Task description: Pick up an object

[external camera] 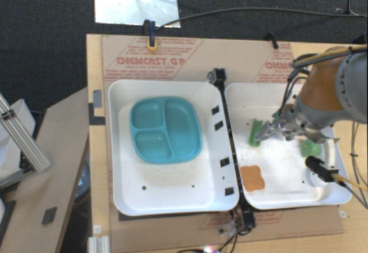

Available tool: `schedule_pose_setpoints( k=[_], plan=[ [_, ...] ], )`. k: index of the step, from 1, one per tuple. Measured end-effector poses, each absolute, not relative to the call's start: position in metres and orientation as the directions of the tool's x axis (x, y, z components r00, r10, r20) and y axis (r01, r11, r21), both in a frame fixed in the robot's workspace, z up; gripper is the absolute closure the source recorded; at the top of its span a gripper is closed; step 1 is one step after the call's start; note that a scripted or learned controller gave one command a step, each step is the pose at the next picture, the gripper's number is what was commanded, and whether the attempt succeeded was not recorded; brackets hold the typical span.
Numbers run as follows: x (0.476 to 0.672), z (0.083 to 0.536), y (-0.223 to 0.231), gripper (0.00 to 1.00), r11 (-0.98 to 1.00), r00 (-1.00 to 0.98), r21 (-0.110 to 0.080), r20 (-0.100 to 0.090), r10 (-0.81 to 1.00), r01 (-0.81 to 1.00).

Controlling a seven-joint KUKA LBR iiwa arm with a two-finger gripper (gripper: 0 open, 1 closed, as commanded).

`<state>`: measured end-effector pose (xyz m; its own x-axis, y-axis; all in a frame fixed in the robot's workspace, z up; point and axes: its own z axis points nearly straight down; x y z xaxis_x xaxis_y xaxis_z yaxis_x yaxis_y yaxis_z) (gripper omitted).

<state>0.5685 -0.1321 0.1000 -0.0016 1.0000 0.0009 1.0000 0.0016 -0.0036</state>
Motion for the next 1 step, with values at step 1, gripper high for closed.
schedule_pose_setpoints(
  k=[1],
  plan=[
    [0.5706,0.0873,-0.1323,0.00,0.001,-0.001,0.004,0.000,1.000,1.000]
  ],
)
